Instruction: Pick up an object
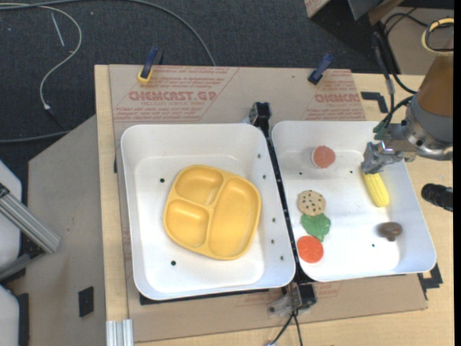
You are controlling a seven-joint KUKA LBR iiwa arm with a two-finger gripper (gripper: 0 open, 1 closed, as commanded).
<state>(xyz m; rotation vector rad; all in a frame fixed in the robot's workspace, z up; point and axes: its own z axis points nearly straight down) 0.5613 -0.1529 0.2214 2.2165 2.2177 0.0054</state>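
Note:
My gripper [373, 160] hangs over the right bin [418, 254], near its back right side, just above the upper end of a yellow corn cob [377, 190]. The cob lies lengthwise on the bin floor, and nothing shows in the gripper's hold. Left of the gripper lies a pink round piece [323, 156]. Further forward are a chocolate-chip cookie [311, 202], a green leafy piece [316, 225] and a red-orange round piece [310, 249], close together near the bin's left wall. A small brown piece [390, 230] sits at the front right.
The left bin [137, 193] holds a yellow divided plate [212, 211]. A black divider with clamps [261, 114] runs between the two bins. Blue clips [149, 63] pin the cardboard base at the back. Cables trail across the dark floor behind the bench.

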